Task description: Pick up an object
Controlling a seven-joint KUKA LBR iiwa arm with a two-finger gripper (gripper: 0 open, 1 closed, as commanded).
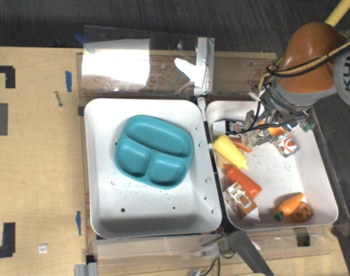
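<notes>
The right bin (322, 177) holds the loose objects. A yellow banana-shaped toy (229, 151) lies at its left side, with an orange bottle (244, 180) and a brown and white box (239, 200) below it. An orange carrot (290, 204) and a dark red round piece (302, 213) sit at the front right. A red and white packet (285, 144) lies near the back. My gripper (261, 125) hangs low over the bin's back part, under the orange wrist band (307, 59), just left of the packet and above the yellow toy. A black and white item (232, 125) sits beside it.
The left bin (100, 171) carries a teal divided plate (153, 150) in its middle. A clear plastic sheet (143, 68) and a metal bracket (202, 65) stand behind the bins. The wooden bench (31, 154) stretches to the left.
</notes>
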